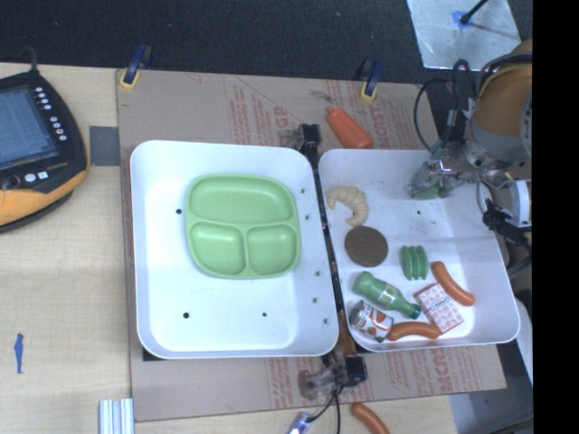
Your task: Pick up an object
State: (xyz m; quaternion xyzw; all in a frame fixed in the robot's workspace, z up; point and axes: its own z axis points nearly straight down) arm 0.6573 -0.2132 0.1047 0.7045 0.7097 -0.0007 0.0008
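The right white bin [470, 215] holds a croissant [351, 202], a brown round cookie [366, 245], a green pepper-like piece [414, 262], a green bottle [384, 295], a small can [368, 319], two sausages [451, 282] [412, 332] and a red-and-white packet [440, 307]. My gripper [429, 184] hangs over the bin's far right part, above bare floor, apart from all these objects. The arm's orange band [505, 93] shows at the right edge.
The left white bin [163, 269] holds a green divided plate [242, 224]. An orange carrot-like toy [347, 127] lies behind the bins on the cardboard; another orange piece [369, 416] lies at the front. A pendant tablet [32, 147] rests at the far left.
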